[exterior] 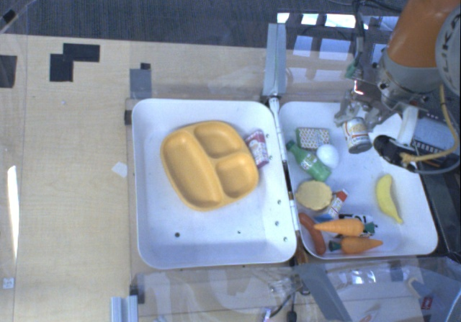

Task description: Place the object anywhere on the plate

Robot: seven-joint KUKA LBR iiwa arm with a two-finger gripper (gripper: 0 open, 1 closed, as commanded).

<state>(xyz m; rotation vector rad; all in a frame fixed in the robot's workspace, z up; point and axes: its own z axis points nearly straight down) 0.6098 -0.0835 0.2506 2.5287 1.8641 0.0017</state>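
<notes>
Can (356, 134) between the end effector (358, 113) fingers, above the right bin (421, 238)

matt yellow plastic plate (209, 166), pale wood bench (72, 184)

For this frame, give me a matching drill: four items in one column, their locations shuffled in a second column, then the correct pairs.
Items
1. yellow plate
2. banana
3. small can
4. red packet

Places
A. right bin, near its right edge
B. under the gripper, at the top of the right bin
C. middle of the left bin
D. left bin, against the plate's right rim

Pairs: 1-C, 2-A, 3-B, 4-D
</notes>
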